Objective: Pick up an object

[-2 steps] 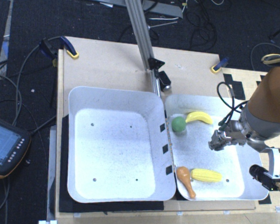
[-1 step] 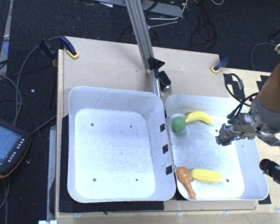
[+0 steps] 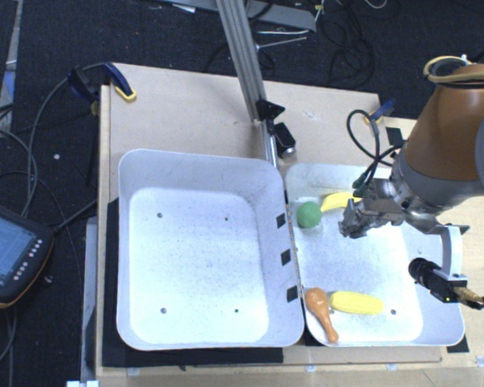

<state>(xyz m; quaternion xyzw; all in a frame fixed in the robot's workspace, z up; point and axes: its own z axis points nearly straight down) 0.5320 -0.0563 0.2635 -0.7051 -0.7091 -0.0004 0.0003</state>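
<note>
1. I cannot tell whether the fingers are spread or closed: the gripper is a dark cluster low over the right bin, and I see nothing clearly between its tips.
2. At the table's far left corner I see a blue and yellow clamp, with the bare wooden top stretching to the far edge.
3. The left bin sits on the left half of the table, its white floor speckled.
4. A slanted metal rail crosses the far edge of the table and comes down to where the two bins meet.
5. In the right bin, a green ball lies near the far left corner of the bin, just beside the dividing rims.
6. A yellow banana lies just right of the ball, close to the gripper.
7. Near the front edge of the table, an orange pear-shaped toy touches a yellow corn-like piece on its right.
8. The arm reaches in over the table's right edge.
</note>
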